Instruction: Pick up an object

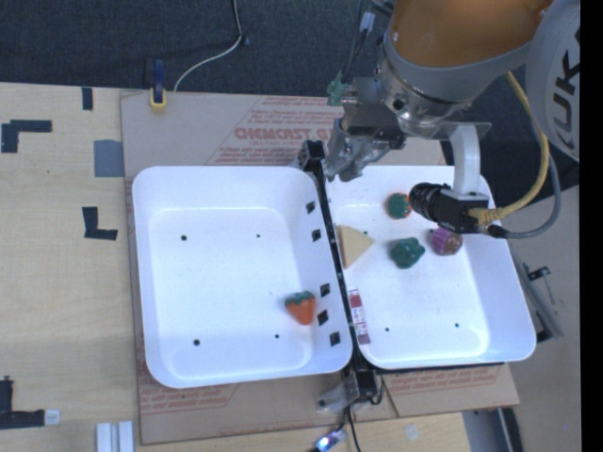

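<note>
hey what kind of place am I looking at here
Probably a robotics lab bench set up for grasping trials. A robot arm reaches over two white bins holding small toy-like items such as an orange strawberry, and the bench bears black tape marks.

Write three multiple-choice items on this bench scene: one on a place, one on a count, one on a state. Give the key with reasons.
1. Where does the orange strawberry-like toy lie?
A. left bin
B. right bin
C. on the cardboard

2. How many small objects lie in the right bin?
A. one
B. two
C. four

3. How does the gripper stand?
A. low in the left bin's middle
B. over the divider at the bins' far edge
C. outside both bins, over the wood bench

Key: 1 A, it rests near the left bin's near right corner. 2 C, a tan wedge, two green pieces and a purple one. 3 B, it hangs above the far end of the divider.
</note>
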You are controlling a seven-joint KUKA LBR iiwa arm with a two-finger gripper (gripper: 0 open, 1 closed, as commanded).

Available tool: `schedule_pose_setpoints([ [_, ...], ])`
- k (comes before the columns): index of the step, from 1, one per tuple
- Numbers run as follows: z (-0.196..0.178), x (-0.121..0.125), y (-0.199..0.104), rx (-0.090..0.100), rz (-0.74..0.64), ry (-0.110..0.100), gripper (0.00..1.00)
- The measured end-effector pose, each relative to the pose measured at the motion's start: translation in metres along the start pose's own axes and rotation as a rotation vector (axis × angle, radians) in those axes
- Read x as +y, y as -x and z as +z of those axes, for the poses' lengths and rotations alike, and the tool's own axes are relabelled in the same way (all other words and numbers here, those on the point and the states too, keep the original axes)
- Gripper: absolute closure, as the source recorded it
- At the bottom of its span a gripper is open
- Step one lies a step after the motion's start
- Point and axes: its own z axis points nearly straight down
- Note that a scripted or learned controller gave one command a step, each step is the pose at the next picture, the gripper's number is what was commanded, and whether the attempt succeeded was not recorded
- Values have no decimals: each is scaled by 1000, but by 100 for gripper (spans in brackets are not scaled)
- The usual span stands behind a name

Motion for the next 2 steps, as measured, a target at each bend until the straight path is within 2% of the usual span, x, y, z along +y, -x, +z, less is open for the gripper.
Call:
schedule_pose_setpoints([
  [1,-51,-15,-75,5,-6,6,100],
  [2,-58,-14,-71,1,-1,1,100],
])
